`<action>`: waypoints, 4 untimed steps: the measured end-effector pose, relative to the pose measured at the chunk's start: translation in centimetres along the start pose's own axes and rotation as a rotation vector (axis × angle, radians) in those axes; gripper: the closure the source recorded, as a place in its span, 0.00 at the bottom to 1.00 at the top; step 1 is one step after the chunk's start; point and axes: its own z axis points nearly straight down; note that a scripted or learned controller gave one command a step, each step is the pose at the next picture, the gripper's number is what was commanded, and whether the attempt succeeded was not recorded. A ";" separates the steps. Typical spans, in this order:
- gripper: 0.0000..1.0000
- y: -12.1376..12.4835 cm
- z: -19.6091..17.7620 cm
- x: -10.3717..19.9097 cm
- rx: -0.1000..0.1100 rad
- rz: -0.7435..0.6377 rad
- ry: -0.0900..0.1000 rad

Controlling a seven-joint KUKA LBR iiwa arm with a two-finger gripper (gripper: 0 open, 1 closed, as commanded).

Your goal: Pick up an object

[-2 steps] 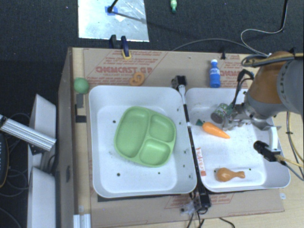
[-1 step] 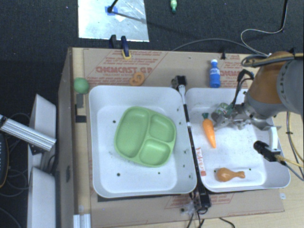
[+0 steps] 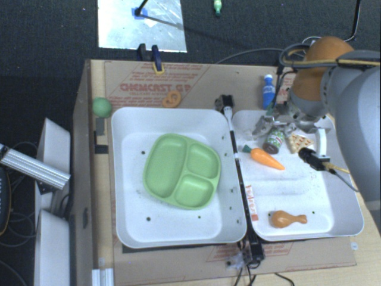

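Camera view, looking down at a slant: a small round can with a green label and dark top (image 3: 274, 142) sits in the far part of the right shallow white plastic bin (image 3: 351, 219), directly under the metal two-finger gripper (image 3: 272, 124). The gripper hangs just above the can, or touches it (which of the two I cannot tell). Nor can I tell whether it is spread wide, narrowed, or closed on anything.

Just in front of the can lies an orange toy carrot with a green tip (image 3: 266, 158). Beside the can, toward the arm, is a flat toy pizza slice (image 3: 299, 142). A brown-orange toy chicken drumstick (image 3: 287, 220) lies well apart, near the front wall of the same bin. A blue plastic bottle with a white cap (image 3: 269, 91) stands at the bin's far edge.

The left white bin (image 3: 128, 219) holds a pale green divided plastic plate (image 3: 181, 170). On the printed cardboard sheet (image 3: 196, 79) behind it lie an orange toy pretzel (image 3: 171, 99) and a green ball (image 3: 102, 106).
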 end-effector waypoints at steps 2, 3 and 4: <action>1.00 0.1 -1.2 -1.2 -0.003 -0.001 -0.003; 0.00 0.1 -1.2 -1.2 -0.003 -0.002 -0.003; 0.00 -0.1 0.0 -1.6 0.001 0.003 -0.002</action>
